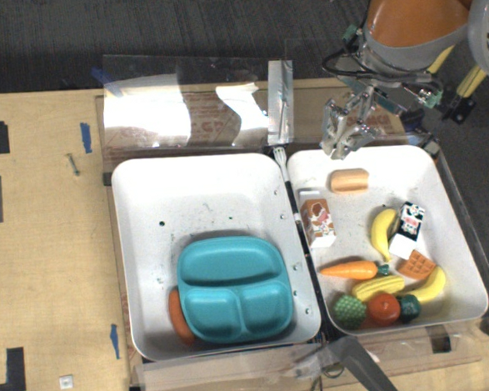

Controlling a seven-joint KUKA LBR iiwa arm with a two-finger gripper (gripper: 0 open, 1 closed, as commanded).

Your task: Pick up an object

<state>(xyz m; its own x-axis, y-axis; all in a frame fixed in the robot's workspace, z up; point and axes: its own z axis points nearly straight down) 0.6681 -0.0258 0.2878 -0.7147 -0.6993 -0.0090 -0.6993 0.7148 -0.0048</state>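
Note:
My gripper (343,142) hangs over the far edge of the right bin (455,217), its fingers apart and nothing between them. Just in front of it lies a tan bread roll (349,180). Further toward the front of this bin are a small printed carton (317,221), a banana (383,229), a black-and-white milk carton (410,220), a waffle (417,264), a carrot (348,270), a corn cob (379,286), a second banana (432,285), a tomato (383,307) and a knobbly green fruit (348,310).
The left bin (145,206) holds a teal divided plate (234,288) with an orange object (176,314) half hidden under its left side. A clear plastic sheet (188,111) and a metal post (280,104) stand behind the bins.

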